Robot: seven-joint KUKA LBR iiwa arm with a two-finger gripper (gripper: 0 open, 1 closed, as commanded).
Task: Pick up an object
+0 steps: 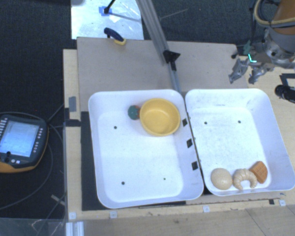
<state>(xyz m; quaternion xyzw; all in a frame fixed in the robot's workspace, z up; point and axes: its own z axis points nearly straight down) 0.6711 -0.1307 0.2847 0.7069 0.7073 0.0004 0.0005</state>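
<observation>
- The grey arm with its orange band (287,6) reaches in at the upper right, and its two-finger gripper (247,75) hangs over the bare bench just beyond the far rim of the right shallow white bin (236,102).
- The two fingers stand spread apart with nothing between them, so the gripper is released and carries no object.
- Three objects lie in a row at the near right corner of the right bin, well apart from the gripper: a pale cream egg-shaped piece (221,178), a beige croissant-shaped piece (244,178) touching it, and an orange-brown waffle-textured square (259,171) just beside the croissant.
- In the left shallow white bin (137,181), a round yellow bowl (160,116) sits upright near the far rim, close to the divide between the bins.
- A small dark green ball (133,112) rests touching the bowl's left side.
- Both lie far left of the gripper.
</observation>
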